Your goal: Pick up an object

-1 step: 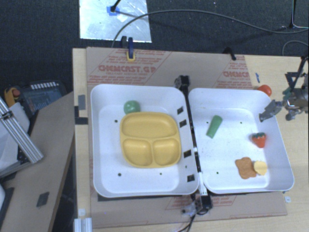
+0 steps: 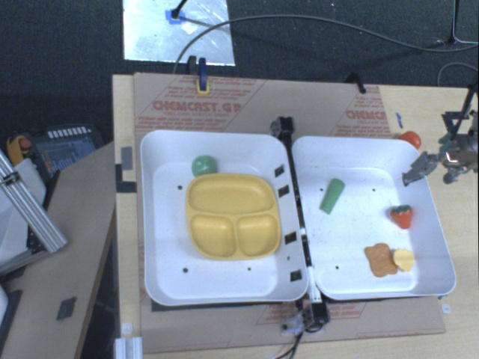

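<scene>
The right bin (image 2: 352, 159) holds a green cylinder (image 2: 331, 196) near its middle, a red strawberry-like piece (image 2: 402, 215) by its right wall, and a brown cookie (image 2: 380, 259) touching a small yellow piece (image 2: 404, 259) at the front right. In the left bin (image 2: 161, 200) a yellow divided tray (image 2: 228, 215) lies in the middle, with a green round piece (image 2: 203, 165) just behind it. My gripper (image 2: 426, 167) hangs at the view's right edge, above the right bin's back right corner, with nothing visibly in it. It is apart from every object.
A red-orange object (image 2: 409, 138) lies on the bench just outside the right bin's back right corner. Black clips (image 2: 284, 128) run along the seam between the bins. A cable crosses the dark floor behind the bench.
</scene>
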